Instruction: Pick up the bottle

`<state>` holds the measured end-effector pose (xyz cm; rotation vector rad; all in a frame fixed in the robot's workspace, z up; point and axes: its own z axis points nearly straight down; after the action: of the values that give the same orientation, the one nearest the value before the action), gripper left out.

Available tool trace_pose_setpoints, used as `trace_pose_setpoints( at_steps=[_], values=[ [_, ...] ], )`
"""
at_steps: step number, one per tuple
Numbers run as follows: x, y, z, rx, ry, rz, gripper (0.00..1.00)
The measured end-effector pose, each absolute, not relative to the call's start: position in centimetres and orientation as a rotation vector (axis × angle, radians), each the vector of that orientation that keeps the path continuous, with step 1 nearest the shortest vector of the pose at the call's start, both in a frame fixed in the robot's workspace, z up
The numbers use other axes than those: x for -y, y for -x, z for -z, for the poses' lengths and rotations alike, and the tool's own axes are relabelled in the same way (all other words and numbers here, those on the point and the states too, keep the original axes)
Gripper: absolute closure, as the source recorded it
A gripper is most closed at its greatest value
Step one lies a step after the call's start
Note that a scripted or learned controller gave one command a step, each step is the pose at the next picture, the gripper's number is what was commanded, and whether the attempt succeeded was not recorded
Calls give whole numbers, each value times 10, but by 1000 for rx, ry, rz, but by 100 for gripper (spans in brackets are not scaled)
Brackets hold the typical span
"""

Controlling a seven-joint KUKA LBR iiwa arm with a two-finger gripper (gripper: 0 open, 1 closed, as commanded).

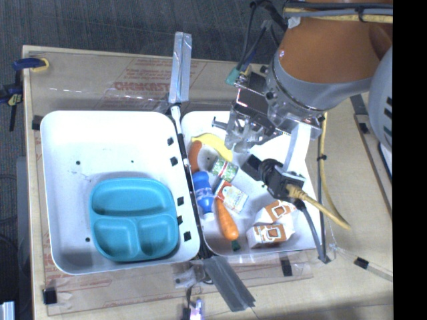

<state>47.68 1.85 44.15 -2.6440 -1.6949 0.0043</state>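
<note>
Left bin (60, 139): white. Divided tray (135, 220): turquoise-blue, plain. Right bin (308, 235): white. Bottle (203, 191): blue body, white cap end, white label patch. Carrot (227, 223): orange, dark green stem tip. Banana (212, 142): yellow. Two small cartons (272, 233): white w/ orange-brown print. Packet (231, 197): white w/ red and green print. Arm (333, 39): grey w/ orange band. Gripper (241, 139): silver-grey metal, black parts. Bench (100, 72): tan w/ faded red lettering.

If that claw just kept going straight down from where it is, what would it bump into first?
Most likely the banana lying just under the gripper in the right bin. The blue bottle lies further toward the divider, off that line. Depth is hard to judge from this slanted view.
</note>
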Motion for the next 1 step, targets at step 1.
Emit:
trace_pose_setpoints(
  at_steps=[1],
  values=[
    [67, -477, -441, 1951, 2462, -3, 100]
  ],
)
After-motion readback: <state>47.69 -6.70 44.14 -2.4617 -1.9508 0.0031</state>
